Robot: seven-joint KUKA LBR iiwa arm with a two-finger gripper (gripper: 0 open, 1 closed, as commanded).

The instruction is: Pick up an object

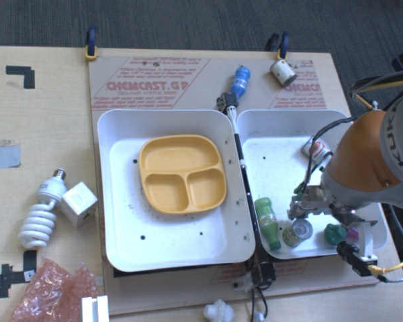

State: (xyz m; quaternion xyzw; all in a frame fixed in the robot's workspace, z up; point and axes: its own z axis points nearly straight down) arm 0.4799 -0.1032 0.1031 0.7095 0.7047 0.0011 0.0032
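In the right bin [272, 149], a green bottle [267, 224] lies near the front left corner. A small silver-topped can [298, 233] stands beside it, and a teal object [334, 234] rests further right. My gripper [301, 209] hangs low in the bin, just above and behind the silver-topped can, with the grey and orange wrist [363, 156] covering the bin's right half. A red and white can [316, 149] peeks out at the wrist's upper left edge. I see nothing clearly held in the gripper.
The left bin [109, 200] holds a yellow divided tray [183, 173]. Behind the bins on the cardboard lie a blue bottle [240, 80] and a small cylinder [282, 72]. A spiral light bulb [40, 215], white cube [79, 202] and pink bag [50, 290] lie at left.
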